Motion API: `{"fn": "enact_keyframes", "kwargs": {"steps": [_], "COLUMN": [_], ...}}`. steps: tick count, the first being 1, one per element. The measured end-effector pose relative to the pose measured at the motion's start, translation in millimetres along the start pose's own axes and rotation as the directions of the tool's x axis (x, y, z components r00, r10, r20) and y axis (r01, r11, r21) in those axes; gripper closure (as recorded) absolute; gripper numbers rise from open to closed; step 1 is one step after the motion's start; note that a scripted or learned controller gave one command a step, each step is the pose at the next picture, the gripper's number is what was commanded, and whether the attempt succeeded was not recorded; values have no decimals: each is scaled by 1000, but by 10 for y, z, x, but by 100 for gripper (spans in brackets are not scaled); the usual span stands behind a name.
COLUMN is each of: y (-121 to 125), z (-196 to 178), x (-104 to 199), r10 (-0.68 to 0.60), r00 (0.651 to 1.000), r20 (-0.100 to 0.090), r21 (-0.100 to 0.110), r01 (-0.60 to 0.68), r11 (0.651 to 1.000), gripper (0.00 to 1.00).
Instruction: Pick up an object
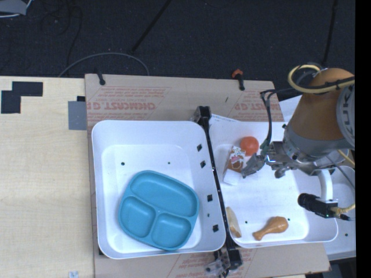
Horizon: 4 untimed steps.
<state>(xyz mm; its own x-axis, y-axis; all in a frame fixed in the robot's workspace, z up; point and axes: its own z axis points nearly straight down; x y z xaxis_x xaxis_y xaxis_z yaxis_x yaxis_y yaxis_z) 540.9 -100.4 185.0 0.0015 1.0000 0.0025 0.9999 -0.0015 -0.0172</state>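
Note:
The right bin (264, 198) holds a small red-orange ball (250, 145) near its far side. Just in front of the ball lies a small brown and white packet (235, 160). A tan toy drumstick (271, 227) lies near the front wall, and a beige bread-like piece (233, 222) rests against the front left corner. My gripper (253, 167) hangs low over the right bin, just right of the packet and below the ball. Nothing is visibly held.
The left bin (99, 155) holds a blue divided plate (157, 209). A black divider with clips (210, 178) runs between the two bins. The arm's orange and grey body (319, 120) covers the right bin's far right part.

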Motion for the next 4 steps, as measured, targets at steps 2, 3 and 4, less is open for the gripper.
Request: {"fn": "enact_keyframes", "kwargs": {"steps": [2, 3, 4], "y": [73, 67, 66], "z": [421, 960, 836], "x": [-77, -66, -83], "r10": [-1, -2, 4], "r00": [1000, 1000, 1000], "r20": [1, 0, 0], "r21": [-9, -9, -10], "r01": [1, 2, -4], "r11": [1000, 1000, 1000], "gripper": [0, 0, 100]}}
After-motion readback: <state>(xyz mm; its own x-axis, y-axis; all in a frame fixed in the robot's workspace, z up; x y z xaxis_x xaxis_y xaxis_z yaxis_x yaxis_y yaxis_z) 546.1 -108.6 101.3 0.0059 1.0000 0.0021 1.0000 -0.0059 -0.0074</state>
